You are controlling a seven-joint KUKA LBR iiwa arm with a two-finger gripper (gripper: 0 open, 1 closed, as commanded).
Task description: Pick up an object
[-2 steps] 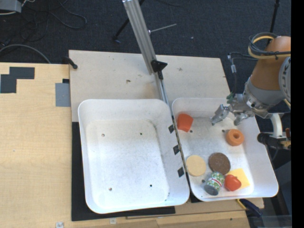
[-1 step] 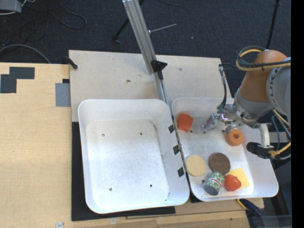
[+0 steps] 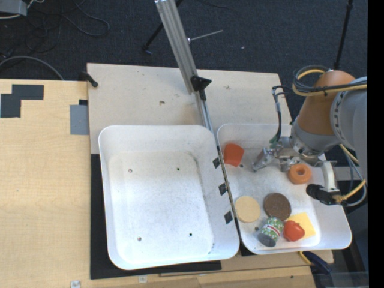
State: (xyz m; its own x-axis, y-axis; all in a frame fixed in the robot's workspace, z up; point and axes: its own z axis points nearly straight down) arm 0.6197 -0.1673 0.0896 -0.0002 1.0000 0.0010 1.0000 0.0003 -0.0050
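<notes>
The grey arm (image 3: pixel 336 116), with its orange band above the wrist, reaches in from the right and bends down over the right bin (image 3: pixel 336 242), the smaller-looking of the two shallow white bins on the bench (image 3: pixel 138 95). Its hand (image 3: pixel 259 162) sits low in the upper middle of that bin, pointing left, with the metal fingers (image 3: pixel 263 158) spread a little apart and nothing between them. Just to the left of the fingertips, near but not touching, an orange cup-like block (image 3: pixel 233 155) stands close to the bin's left wall. Beside the wrist, on the near-right side, an orange ring (image 3: pixel 299 173) lies flat on the bin floor. Further toward the front of the bin a pale tan disc (image 3: pixel 247 209) and a dark brown disc (image 3: pixel 277 205) lie side by side, close together. In front of them a small green and grey can-like object (image 3: pixel 270 231) lies tilted, just beside a red piece (image 3: pixel 293 230) which rests against a yellow wedge (image 3: pixel 306 222); whether the red piece overlaps the yellow one I cannot tell. The left bin (image 3: pixel 114 143) lies beside the right one, their rims meeting along a line marked by small black clips (image 3: pixel 222 189). A slanted aluminium rail (image 3: pixel 180 44) rises from behind the bins toward the top of the view, over the dark carpeted floor (image 3: pixel 270 23) with loose cables. A light wooden surface (image 3: pixel 42 185) lies to the left of the bench.
</notes>
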